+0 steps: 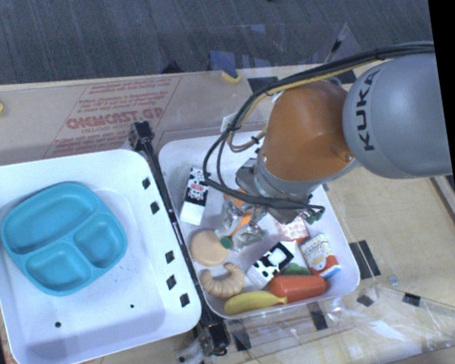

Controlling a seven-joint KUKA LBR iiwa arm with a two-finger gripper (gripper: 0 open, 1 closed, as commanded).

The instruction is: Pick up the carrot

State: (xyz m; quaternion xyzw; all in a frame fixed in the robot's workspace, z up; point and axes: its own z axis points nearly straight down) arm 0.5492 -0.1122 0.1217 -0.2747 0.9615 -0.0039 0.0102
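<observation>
The carrot is a thin orange toy with a green tip, lying aslant near the middle of the right bin. My gripper is down in that bin directly over the carrot, and its metal end covers part of the orange body. The green tip pokes out at the gripper's lower left. The grey arm with its orange band hangs over the bin's upper right part and hides what lies beneath it.
Around the gripper lie a round tan biscuit, a ring-shaped pretzel, a banana, a red-orange long toy, a small carton and black-and-white tags. The left bin holds a blue divided plate.
</observation>
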